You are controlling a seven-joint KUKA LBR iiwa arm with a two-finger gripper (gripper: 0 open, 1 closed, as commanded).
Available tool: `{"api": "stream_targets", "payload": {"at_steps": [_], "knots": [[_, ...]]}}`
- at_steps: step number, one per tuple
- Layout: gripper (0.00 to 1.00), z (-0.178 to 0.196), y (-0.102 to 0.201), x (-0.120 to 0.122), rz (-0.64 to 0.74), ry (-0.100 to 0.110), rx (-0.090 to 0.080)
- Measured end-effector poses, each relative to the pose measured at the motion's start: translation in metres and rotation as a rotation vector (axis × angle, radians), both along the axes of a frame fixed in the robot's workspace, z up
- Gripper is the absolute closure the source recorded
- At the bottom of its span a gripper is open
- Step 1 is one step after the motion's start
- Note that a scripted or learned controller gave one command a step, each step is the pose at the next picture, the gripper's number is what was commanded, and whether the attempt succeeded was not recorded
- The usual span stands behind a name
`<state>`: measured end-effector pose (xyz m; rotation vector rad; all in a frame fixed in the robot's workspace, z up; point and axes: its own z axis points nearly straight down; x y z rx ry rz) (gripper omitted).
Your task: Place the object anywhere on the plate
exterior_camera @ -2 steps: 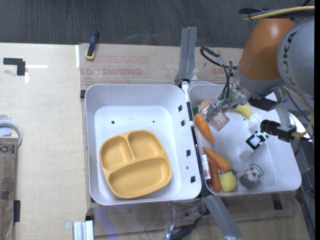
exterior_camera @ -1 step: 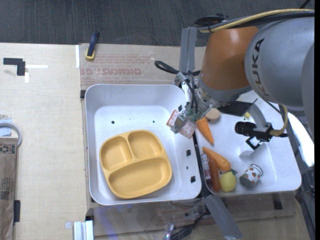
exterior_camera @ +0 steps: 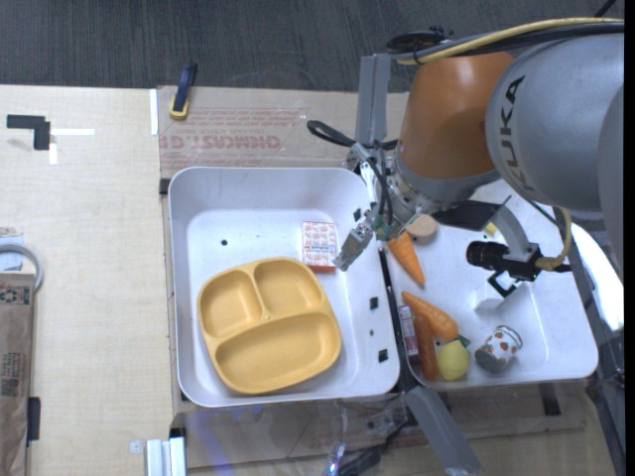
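Note:
A yellow divided plate [exterior_camera: 268,323] lies in the left bin [exterior_camera: 189,266], toward its front. A small red and white packet [exterior_camera: 319,244] lies just behind the plate's right corner. My gripper [exterior_camera: 365,234] hangs over the wall between the two bins, right of the packet and close to it. An orange carrot [exterior_camera: 407,258] lies in the right bin [exterior_camera: 556,365], its top end right under the gripper's right side. I see nothing clearly between the fingers.
The right bin also holds a second carrot [exterior_camera: 431,317], a yellow-green fruit [exterior_camera: 452,361], a small painted mug [exterior_camera: 498,348] and a tan round piece [exterior_camera: 425,227]. A blue and yellow clamp [exterior_camera: 182,91] sits on the cardboard behind the left bin.

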<state>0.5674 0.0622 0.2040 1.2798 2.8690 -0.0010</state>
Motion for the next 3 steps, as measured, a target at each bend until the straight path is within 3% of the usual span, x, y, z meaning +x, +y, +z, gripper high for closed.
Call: {"api": "stream_targets", "payload": {"at_steps": [1, 2, 3], "knots": [[0.0, 0.0, 0.0, 0.0, 0.0, 0.0, 0.0], [1.0, 0.009, -0.001, 0.001, -0.002, -0.002, 0.0], [1.0, -0.008, 0.037, -0.041, 0.48, 0.002, 0.001]]}}
